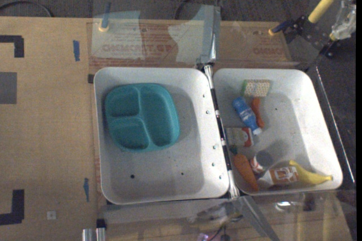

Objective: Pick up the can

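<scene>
bench [45,121]: cardboard-covered, bearing two white bins side by side.
can [258,164]: low in right bin [317,121], between carrot [245,171] and banana [310,173].
left bin [164,177]: teal divided plate [141,116].
end effector: its whereabouts and state, cannot tell.

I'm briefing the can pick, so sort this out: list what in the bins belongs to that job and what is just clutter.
For the job:
can, probably the small red-labelled item by the left wall of the right bin; too small to be sure

Lying about:
teal divided plate in the left bin
blue bottle
carrot
banana
</scene>
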Controlling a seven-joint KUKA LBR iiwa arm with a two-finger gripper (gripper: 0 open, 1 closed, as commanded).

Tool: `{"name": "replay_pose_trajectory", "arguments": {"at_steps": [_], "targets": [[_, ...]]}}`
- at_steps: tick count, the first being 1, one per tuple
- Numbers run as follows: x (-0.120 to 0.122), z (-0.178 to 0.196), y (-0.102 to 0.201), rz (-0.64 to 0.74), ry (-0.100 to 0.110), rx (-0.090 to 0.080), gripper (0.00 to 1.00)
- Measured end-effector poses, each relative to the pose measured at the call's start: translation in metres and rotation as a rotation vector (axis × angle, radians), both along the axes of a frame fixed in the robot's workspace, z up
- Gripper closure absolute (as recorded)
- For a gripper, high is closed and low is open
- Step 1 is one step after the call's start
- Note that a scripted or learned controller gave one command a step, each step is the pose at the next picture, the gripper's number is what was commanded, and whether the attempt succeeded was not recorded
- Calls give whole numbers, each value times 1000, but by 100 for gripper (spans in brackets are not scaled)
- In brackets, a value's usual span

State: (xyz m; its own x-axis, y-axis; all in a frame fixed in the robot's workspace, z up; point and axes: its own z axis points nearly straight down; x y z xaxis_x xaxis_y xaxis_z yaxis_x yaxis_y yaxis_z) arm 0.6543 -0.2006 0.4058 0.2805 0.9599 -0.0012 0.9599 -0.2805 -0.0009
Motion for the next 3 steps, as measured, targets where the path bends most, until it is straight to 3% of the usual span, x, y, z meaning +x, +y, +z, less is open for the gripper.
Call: {"name": "replay_pose_trajectory", "arguments": {"at_steps": [1,2,3], "targets": [[14,31,20,507,-7,-4,100],[13,32,-15,926,-8,-6,100],[14,32,-21,1245,-8,-8,100]]}}
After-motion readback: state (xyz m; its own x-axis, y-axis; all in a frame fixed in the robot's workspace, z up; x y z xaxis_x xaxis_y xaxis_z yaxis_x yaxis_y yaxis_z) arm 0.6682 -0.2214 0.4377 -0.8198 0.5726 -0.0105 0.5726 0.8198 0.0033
